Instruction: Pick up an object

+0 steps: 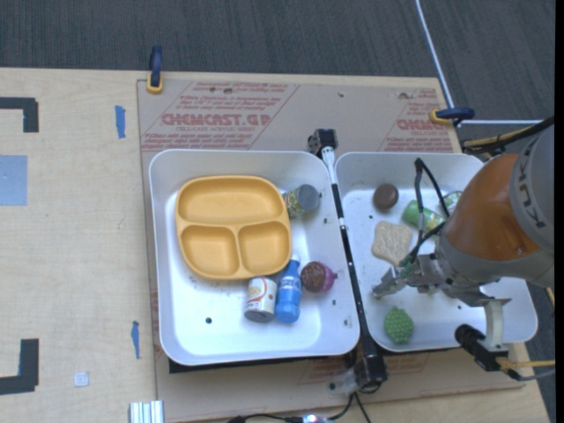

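Right white bin (529, 320), gripper (394, 282) fingers spread, empty, green bumpy ball (399, 325) just below, cracker (392, 241) just above.

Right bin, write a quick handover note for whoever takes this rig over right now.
Tool: low in the right bin, between the cracker and the green ball; nothing seen between its fingers.
Right bin also holds a brown ball and a green piece.
Left bin: yellow tray, can, blue bottle.
Done: no pick visible.
Left: grasp and lift one object.
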Action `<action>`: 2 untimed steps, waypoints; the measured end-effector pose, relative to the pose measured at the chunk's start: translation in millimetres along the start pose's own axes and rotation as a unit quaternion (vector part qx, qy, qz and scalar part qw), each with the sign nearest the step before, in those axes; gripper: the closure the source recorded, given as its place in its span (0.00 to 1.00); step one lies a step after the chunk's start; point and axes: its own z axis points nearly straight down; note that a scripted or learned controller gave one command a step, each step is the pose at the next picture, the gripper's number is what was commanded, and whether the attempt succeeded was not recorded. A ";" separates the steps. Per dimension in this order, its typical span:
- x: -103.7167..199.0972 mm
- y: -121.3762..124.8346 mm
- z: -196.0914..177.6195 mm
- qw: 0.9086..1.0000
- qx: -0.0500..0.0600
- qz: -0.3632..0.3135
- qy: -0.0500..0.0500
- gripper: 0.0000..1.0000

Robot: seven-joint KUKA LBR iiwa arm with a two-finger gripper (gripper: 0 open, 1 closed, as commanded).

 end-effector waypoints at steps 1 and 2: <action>-0.3 0.0 0.0 1.000 0.000 0.000 0.000 0.00; 0.8 0.1 0.0 1.000 0.000 0.000 -0.001 0.00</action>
